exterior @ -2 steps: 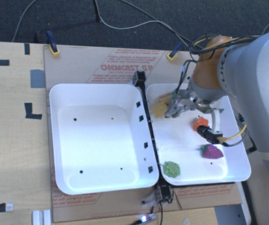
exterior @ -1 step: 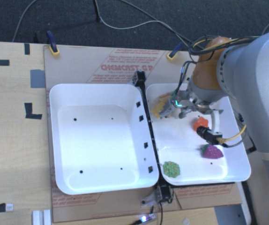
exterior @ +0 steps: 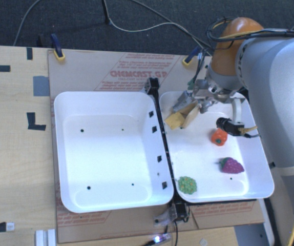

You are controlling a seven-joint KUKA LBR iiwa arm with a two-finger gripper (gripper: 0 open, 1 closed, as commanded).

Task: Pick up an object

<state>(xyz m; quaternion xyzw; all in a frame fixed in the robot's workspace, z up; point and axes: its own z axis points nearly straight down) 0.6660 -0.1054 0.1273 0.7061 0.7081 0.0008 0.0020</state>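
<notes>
The arm (exterior: 259, 50) reaches in over the right bin (exterior: 254, 191), and its claw (exterior: 184, 110) hangs above the upper left corner of that bin, close to the divider between the two bins; a yellow block (exterior: 175, 120) sits at the tips of the fingers (exterior: 190, 116), which appear to be clamped on its upper edge, one finger to each side, though the slant of the view leaves it unclear whether the block is already off the bin floor or merely resting there with the fingers around it; I would judge the grasp made and the lift barely begun or not yet begun. Three other things lie loose in the same bin, well apart from the claw: an orange pepper (exterior: 218, 137) near the middle right, a purple bunch of grapes (exterior: 231, 165) below it, and a green lump (exterior: 187, 184) near the lower left corner. The left bin (exterior: 65, 106) holds nothing that matters here; what is left, by my reckoning, is to raise the block clear of the bin and keep it held.
</notes>
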